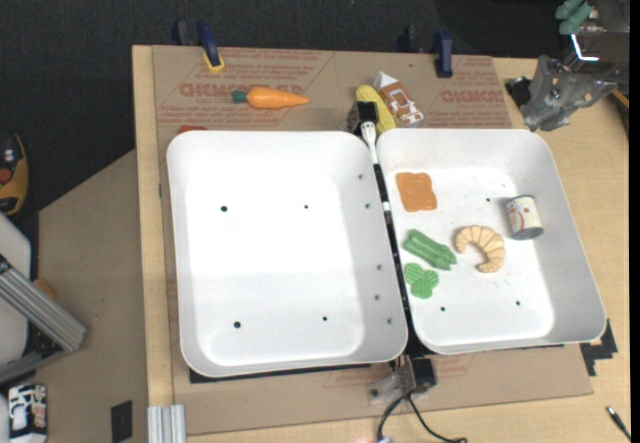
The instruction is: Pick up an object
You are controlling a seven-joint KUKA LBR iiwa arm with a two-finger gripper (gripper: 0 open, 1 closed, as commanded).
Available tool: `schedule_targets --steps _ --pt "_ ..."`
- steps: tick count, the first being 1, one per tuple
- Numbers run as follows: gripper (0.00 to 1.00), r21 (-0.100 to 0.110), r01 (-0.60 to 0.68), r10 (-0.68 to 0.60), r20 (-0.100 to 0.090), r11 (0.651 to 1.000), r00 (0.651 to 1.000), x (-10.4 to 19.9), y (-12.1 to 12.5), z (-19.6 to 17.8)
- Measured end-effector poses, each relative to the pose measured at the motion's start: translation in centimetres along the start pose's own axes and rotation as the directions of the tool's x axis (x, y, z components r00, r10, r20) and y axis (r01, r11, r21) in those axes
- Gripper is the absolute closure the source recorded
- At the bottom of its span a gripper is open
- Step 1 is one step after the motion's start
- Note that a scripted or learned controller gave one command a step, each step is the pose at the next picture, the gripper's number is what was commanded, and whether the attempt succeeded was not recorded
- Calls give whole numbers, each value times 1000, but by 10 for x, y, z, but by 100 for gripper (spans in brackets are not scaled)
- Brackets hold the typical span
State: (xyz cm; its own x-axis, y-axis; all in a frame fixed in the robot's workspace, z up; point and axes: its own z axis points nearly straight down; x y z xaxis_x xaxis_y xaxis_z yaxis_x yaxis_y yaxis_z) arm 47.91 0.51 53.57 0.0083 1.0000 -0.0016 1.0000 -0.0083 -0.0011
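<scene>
In the camera view, the right bin (560, 231) holds an orange slab (416, 191), a green leafy piece (428, 251), a croissant (482, 245) and a small can (522, 216), all lying apart from one another. At frame top, on the tabletop (330, 81), lie a carrot (270, 99) and a yellow corn cob (372, 101). The end effector (556, 99) hangs at the upper right, beyond the bin's corner; its state cannot be told.

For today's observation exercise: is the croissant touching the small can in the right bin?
Apart. The camera view shows bare white bin floor between the croissant and the small can.
</scene>
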Motion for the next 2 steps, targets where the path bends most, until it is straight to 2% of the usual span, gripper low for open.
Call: schedule_targets --steps 1,2 --pt "100 -6 -6 6 5 1000 1000 -148 38 1" --pt "100 0 11 -11 -3 1000 1000 -101 -1 0"
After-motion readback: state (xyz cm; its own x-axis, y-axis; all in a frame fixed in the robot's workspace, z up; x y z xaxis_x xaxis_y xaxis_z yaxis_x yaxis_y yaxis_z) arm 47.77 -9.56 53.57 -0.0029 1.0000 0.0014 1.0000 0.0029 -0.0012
